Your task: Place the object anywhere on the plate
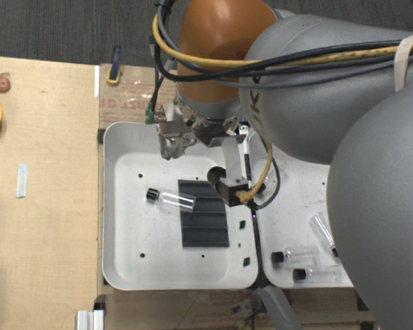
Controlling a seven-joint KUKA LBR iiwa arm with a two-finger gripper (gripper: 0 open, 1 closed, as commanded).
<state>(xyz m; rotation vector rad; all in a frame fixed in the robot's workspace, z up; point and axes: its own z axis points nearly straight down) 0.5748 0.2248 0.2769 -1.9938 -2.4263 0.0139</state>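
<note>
One clear vial [169, 199] lies flat in the left bin [117, 260], long axis left-right, black cap at its left end, touching the ridged black plate [204, 223] (one plate). Three more vials [305, 261] lie in the right bin [283, 280]. The gripper [174, 146] hovers beyond the clear vial; its opening cannot be told.
</note>
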